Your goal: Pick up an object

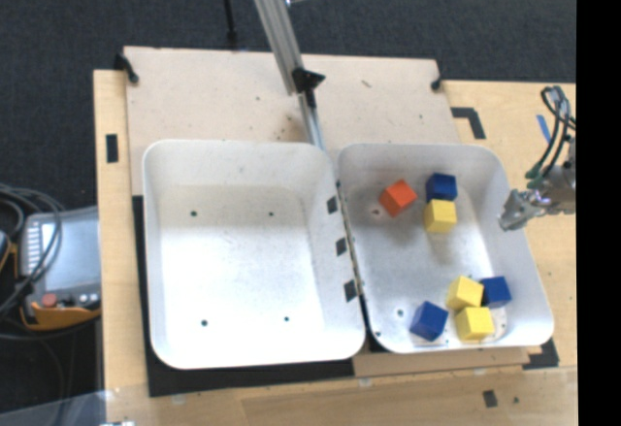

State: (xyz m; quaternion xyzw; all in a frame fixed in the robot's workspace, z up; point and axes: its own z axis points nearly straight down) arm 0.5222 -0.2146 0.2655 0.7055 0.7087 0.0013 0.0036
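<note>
Cubes are lying scattered in the right-hand shallow white plastic bin (485,172), which is sitting on the pale wooden table (281,84) just beside the left-hand shallow white plastic bin (165,220), the two rims meeting along the middle. Taking the right bin as a clock face, a small orange cube (397,198) is resting toward 11 o'clock, tilted on the bin floor, with a small dark blue cube (441,186) near 12 o'clock and a small yellow cube (440,215) touching it just below. Down toward 5 o'clock, a second yellow cube (465,292) and a second blue cube (495,290) are sitting side by side, a third yellow cube (474,322) is lying just under them, and a third blue cube (428,320) is lying toward 6 o'clock, close to the yellow ones. The grey metal claw (514,213) is hanging at the bin's 3 o'clock rim, apart from every cube, with green and blue cables trailing above it; nothing is showing in its grip, and how far it is parted cannot be told at this angle. A slanted aluminium rail (272,12) is running up from the bins' shared corner toward 12 o'clock of the table.
</note>
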